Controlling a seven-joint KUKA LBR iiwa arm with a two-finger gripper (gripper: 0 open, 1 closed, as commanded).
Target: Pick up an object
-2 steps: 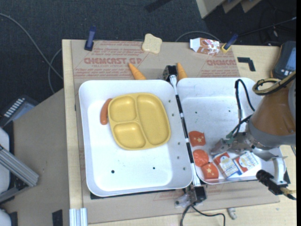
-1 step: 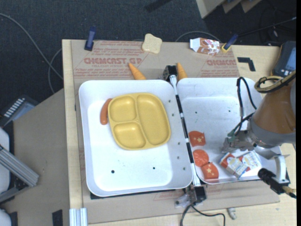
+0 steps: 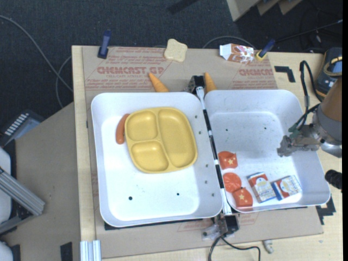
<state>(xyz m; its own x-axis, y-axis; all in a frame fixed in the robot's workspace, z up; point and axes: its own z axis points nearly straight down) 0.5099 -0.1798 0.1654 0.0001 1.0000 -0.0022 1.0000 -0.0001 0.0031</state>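
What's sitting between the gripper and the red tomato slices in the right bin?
Nothing: in the camera view, bare white bin floor separates the gripper from the tomato slices. The small packets lie lower, off that line.

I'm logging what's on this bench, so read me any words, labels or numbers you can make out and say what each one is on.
"CHEMCAST GP", red print on the brown board behind the left bin.
The same red print behind the right bin: too faint to read.
Packets in the right bin: print too small.
Torn wrapper on the board: unreadable.

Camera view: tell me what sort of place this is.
Probably a robot lab test bench, not a kitchen: two white bins clamped on a protective board, toy food such as the yellow divided plate, and loose cables on dark carpet.
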